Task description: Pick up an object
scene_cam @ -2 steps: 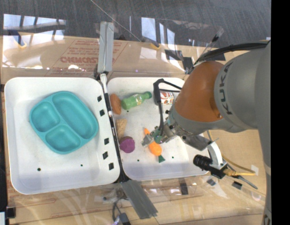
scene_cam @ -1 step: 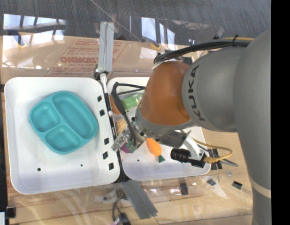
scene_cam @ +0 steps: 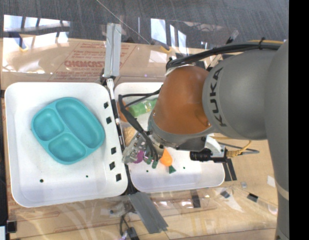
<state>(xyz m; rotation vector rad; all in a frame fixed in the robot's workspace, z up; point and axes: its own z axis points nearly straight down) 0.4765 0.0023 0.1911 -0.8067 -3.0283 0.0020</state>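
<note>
My gripper (scene_cam: 138, 151) reaches down into the left part of the right bin (scene_cam: 204, 179), close to the divider between the two bins. A small purple object (scene_cam: 138, 157) shows right at its tip, partly covered by the gripper. Just to the right lies an orange carrot-like toy (scene_cam: 167, 159) with a green end. A green object (scene_cam: 142, 107) lies at the bin's far side, half hidden under the arm. The arm's orange band and grey wrist cover most of the right bin.
The left bin (scene_cam: 24, 174) bears a teal divided plate (scene_cam: 68, 129) with three compartments. A metal bar (scene_cam: 112, 51) stands behind the gap between the bins. Cables run along the arm over the right bin.
</note>
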